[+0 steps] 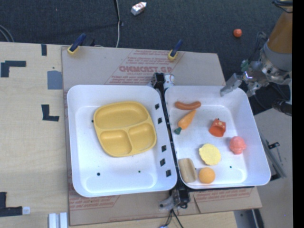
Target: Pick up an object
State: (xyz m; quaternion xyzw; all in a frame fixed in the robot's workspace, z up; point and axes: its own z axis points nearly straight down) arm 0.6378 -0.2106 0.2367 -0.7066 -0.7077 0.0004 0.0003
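My claw (231,85): above right bin's (254,141) far rim, clear of the food; finger state blurred, cannot tell.

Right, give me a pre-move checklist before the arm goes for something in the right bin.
1. Targets present: ok. The right bin holds a sausage, carrot, red pepper, pink ball, yellow slice, orange and bread roll.
2. Items spaced for a grasp: mostly ok; bread roll lies by the bin's left wall, close to the orange.
3. Hand clear of objects: ok, it sits at the bin's upper right corner.
4. Hand carrying anything: ok, nothing seen in it.
5. Finger opening: cannot tell.
6. Yellow tray out of the way: ok, in the left bin.
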